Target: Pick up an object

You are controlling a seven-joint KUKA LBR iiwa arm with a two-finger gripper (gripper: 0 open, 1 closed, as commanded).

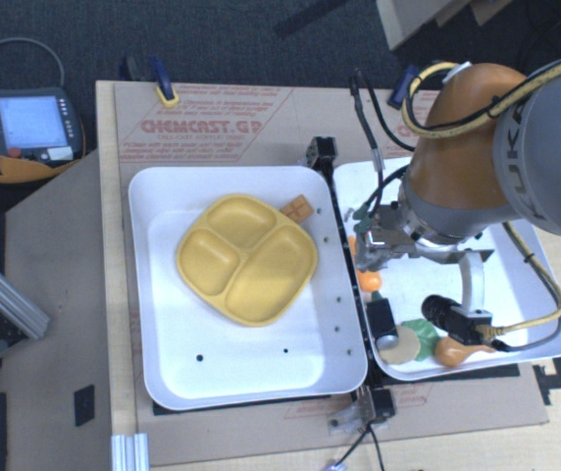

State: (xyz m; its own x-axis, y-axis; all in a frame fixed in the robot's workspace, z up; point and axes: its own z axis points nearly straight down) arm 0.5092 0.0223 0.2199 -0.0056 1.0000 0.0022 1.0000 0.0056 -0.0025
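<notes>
The arm (477, 155) hangs low over the right bin (545, 273), right above the clutter along its near-left edge, so it looks lined up for a grab there. Can't tell the gripper's state since the wrist blocks it. The yellow tray (248, 258) sits alone in the left bin (163, 341), probably not the target.

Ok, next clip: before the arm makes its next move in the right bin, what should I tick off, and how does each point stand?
1. Objects available in the shallow white right bin: ok; small orange ball, black block, green piece, tan disc.
2. Tool over that bin: ok, near its left wall.
3. Tool's finger state: cannot tell.
4. Anything held: cannot tell.
5. Yellow divided plastic plate away from the arm: ok, in the left bin.
</notes>
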